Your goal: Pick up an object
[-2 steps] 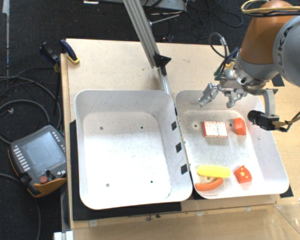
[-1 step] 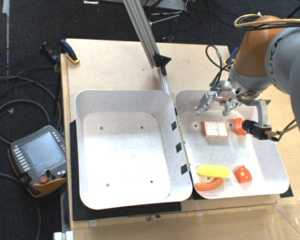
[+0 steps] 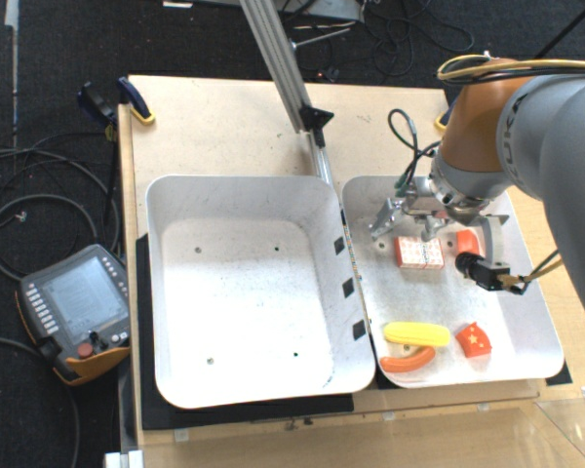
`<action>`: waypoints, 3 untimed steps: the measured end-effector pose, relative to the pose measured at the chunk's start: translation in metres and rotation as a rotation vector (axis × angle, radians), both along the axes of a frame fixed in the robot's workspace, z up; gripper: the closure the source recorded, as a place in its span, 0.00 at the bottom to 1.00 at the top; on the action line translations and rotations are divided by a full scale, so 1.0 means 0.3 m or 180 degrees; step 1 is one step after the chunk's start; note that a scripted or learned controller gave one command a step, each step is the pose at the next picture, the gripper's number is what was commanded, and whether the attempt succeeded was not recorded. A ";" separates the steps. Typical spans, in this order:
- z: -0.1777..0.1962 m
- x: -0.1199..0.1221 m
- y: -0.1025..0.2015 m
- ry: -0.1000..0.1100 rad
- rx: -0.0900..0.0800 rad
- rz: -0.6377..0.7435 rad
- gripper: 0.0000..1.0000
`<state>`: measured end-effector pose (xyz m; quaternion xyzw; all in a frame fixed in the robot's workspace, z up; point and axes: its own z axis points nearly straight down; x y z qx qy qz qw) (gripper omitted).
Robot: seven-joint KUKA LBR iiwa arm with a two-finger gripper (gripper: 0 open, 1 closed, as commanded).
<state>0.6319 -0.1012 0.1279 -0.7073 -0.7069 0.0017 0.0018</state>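
On the floor off the tabletop's left edge lies a grey teach pendant (image 3: 75, 307) with orange trim, cables curling round it; a blue and yellow clamp (image 3: 127, 100) grips the tabletop's (image 3: 224, 125) far left corner; the left bin (image 3: 242, 286) takes up the tabletop's left half, its white floor speckled with small dark marks; a slanted metal pole (image 3: 278, 57) comes down from the far edge and meets the seam between the two bins; the right bin (image 3: 526, 349) sits against it on the tabletop's right half. Near that bin's front edge a yellow banana-shaped piece (image 3: 416, 333) lies just beside an orange curved piece (image 3: 408, 361), with a small red block (image 3: 474, 339) close to their right; toward the bin's middle rests a pink and white box (image 3: 419, 253), and an orange object (image 3: 467, 242) lies just to its right. The hand (image 3: 416, 224) hangs over the far side of that box, the grey and orange arm (image 3: 507, 125) reaching in from the right edge; whether it is spread or pressed together I cannot tell, and nothing is seen pinched in it.
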 end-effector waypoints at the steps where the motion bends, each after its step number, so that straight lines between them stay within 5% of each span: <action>1: 0.045 0.006 0.000 -0.0021 -0.0001 0.0000 1.00; 3: 0.362 0.032 0.014 -0.0032 -0.0003 0.0011 1.00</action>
